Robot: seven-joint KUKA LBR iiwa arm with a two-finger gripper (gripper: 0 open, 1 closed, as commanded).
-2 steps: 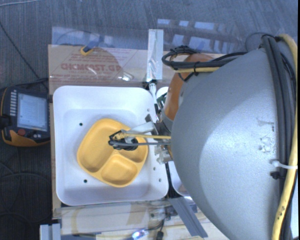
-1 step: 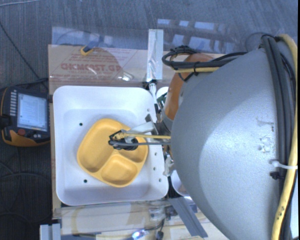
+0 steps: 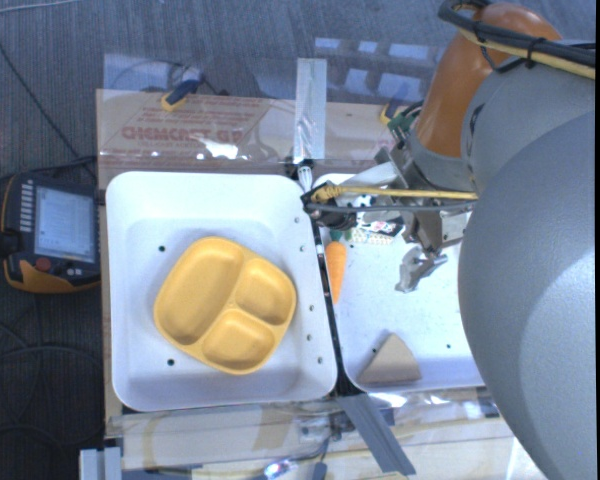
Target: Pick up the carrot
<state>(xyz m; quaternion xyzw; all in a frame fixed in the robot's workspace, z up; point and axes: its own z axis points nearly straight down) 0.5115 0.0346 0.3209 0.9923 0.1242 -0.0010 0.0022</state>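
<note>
The carrot [image 3: 335, 266] is small and orange, with its thick end toward the back. It lies in the right bin [image 3: 435, 353], tight against that bin's left wall. My gripper [image 3: 420, 266] hangs over the middle of the right bin, about a hand's width to the right of the carrot and apart from it. Nothing shows in the gripper. The grey arm [image 3: 540, 268] with its orange band [image 3: 460, 78] covers the right part of this bin.
A yellow divided plate [image 3: 228, 303] sits in the left bin [image 3: 140, 208]. A tan wedge [image 3: 388, 360] lies at the right bin's front. A small printed packet [image 3: 372, 230] lies behind the carrot, under a yellow cable [image 3: 400, 195]. A teach pendant [image 3: 45, 233] rests left of the bins.
</note>
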